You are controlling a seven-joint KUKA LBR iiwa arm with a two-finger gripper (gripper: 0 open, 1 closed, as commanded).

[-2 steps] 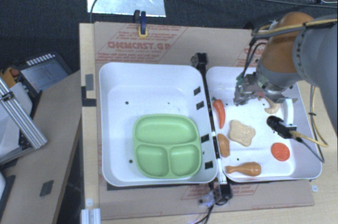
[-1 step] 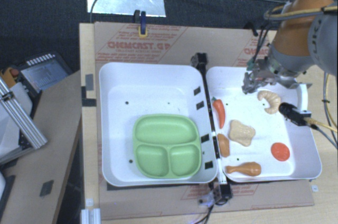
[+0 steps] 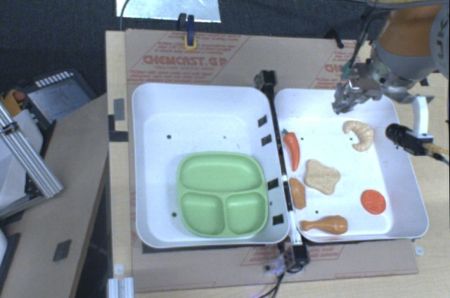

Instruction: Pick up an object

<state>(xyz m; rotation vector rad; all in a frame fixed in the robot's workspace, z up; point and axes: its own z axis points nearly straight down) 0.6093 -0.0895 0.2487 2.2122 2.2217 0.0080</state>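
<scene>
Above right bin point(image 3: 404, 219), claw point(image 3: 342, 105) (near croissant point(image 3: 360, 134))

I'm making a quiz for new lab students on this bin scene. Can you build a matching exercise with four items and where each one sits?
Things:
1. green divided plate
2. red chili pepper
3. croissant
4. drumstick

Places:
A. near front edge of right bin
B. upper part of right bin, just below the gripper
C. left bin
D. right bin, along the divider

Pairs: 1-C, 2-D, 3-B, 4-A
</scene>
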